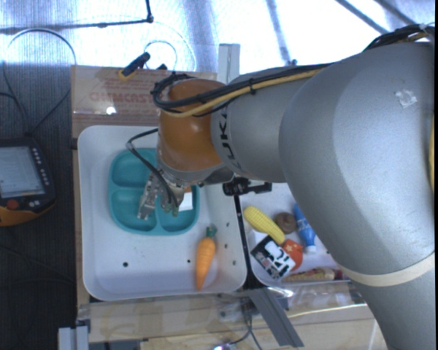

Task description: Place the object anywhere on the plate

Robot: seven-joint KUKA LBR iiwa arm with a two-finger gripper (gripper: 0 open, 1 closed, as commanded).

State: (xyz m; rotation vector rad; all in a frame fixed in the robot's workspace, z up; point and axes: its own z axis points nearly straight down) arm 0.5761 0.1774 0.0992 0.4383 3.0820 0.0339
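A teal divided plate (128,195) lies in the left white bin (102,268). My gripper (157,208) hangs over the plate's middle, just above its dividers, and is open, with teal showing between its fingers. A small white object (187,203) rests on the plate's right compartment, right beside the right finger and not between the fingers. The arm's orange band and grey body cover the plate's upper right part.
An orange carrot (204,259) lies in the left bin below the plate, near the bin's right wall. The right bin (252,268) holds a corn cob (264,223), a brown lump (285,221), a blue item (304,230) and a black-and-white box (274,259).
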